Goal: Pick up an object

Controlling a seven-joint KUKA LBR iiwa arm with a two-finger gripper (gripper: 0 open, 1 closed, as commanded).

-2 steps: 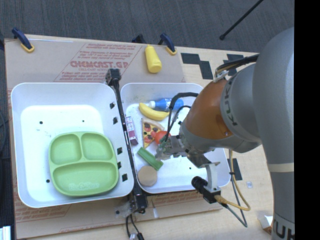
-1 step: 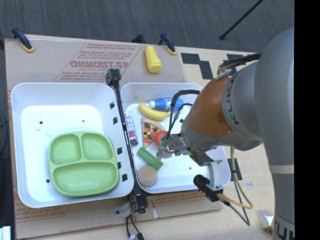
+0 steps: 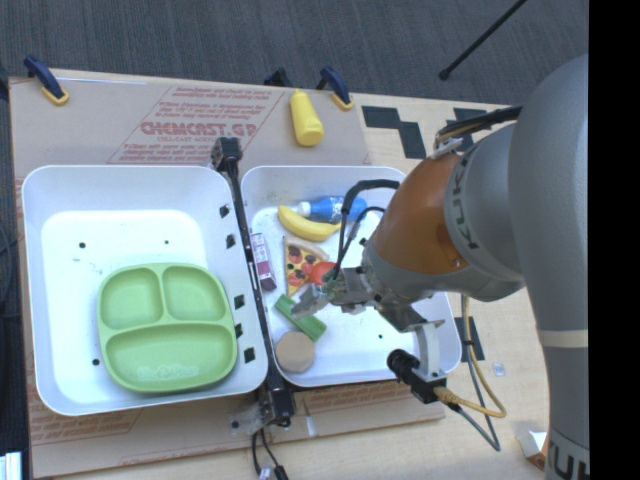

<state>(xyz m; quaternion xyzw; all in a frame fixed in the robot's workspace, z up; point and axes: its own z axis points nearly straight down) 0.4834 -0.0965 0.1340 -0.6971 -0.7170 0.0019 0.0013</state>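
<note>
My tool [image 3: 328, 290] is down inside the right bin [image 3: 432, 340], low over the cluster of items near the bin's left wall. My wrist and the orange band above it cover the mechanism from this camera, so I cannot tell how the tool is set, and nothing can be confirmed as gripped.

Directly at the tool tip: a green block [image 3: 301, 318], lying flat, touching or just under the tool. Whether there is contact I cannot tell. Just beyond the tool, toward the far wall, lies a flat orange card with a pizza print [image 3: 303, 262]. Further the same way, a banana [image 3: 306, 225], with a blue bottle [image 3: 325, 208] just behind it. Nearer the camera than the tool, a tan round disc [image 3: 295, 352] sits beside the green block. To the tool's left, against the dividing wall, a thin dark red bar [image 3: 262, 261].

Well to the left, the other bin [image 3: 45, 228] carries a green divided plate [image 3: 166, 326]. Beyond both bins, on the worktop [image 3: 200, 118], a yellow cylinder [image 3: 306, 118] lies apart from everything.

Assessment: approach and descent appear complete. All items rest on the bin floor; none is raised. Grip and lift remain outstanding. The likeliest candidate is the green block.
</note>
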